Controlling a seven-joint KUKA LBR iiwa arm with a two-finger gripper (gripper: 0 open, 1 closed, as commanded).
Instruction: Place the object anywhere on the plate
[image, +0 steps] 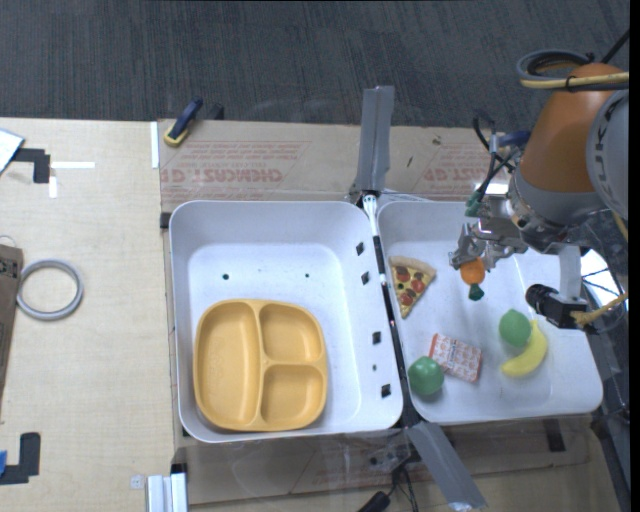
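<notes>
Your bench carries two white bins side by side.

Left bin (200, 240): one yellow plate (262, 363) with three compartments, lying flat toward the bin's near-left corner. Nothing rests on the plate.

Right bin (570, 395): you have six items here.
- Pizza slice (410, 281), toy, lying flat near the bin's left wall, toward the far end, tip pointing to the near side.
- Red packet (456, 357), flat, near the middle of the near half.
- Green ball (426, 376), just beside the packet on its left, close to the near-left corner.
- Green round fruit (515, 327), toward the right wall.
- Banana (527, 355), yellow, curved, touching the green round fruit on its near-right side.
- Small orange object with green tip (473, 276), carrot-like, hanging upright above the bin floor in the far middle part, well apart from the plate.

Arm: it reaches in from the right edge, orange band above the wrist, over the far-right part of the right bin. The gripper (471, 262) points downward and its fingers appear closed on the top of the small orange object, which you can see dangling below them with its green end lowest.

Bench surface left of the bins: a grey ring (46, 289) lies flat near the left edge.
</notes>
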